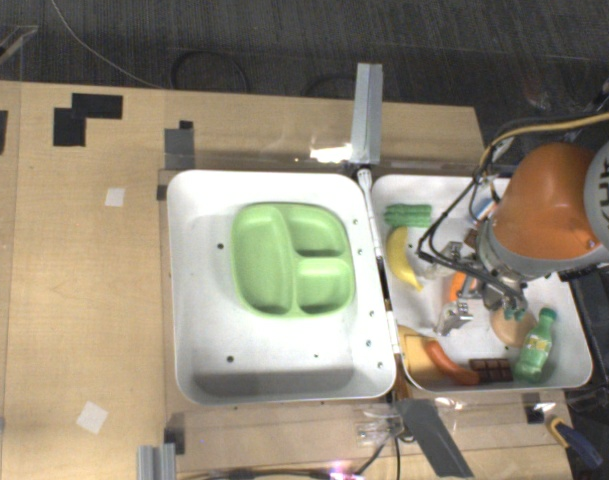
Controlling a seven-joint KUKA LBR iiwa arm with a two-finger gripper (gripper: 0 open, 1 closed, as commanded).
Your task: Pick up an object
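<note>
Beside the bench's right edge, we would grip the light, stiff banana [401, 258] mid-length; jaw state we cannot tell.

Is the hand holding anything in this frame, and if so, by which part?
Cannot be told: the hand hangs low in the right bin, its grip unclear from above.

Right white bin [582, 353] packed: yellow banana [400, 258], green ridged block [408, 214], green plastic bottle [536, 344], red sausage [452, 361] crowd floor. Left white bin [199, 298] roomy around light green divided tray [290, 258].
</note>
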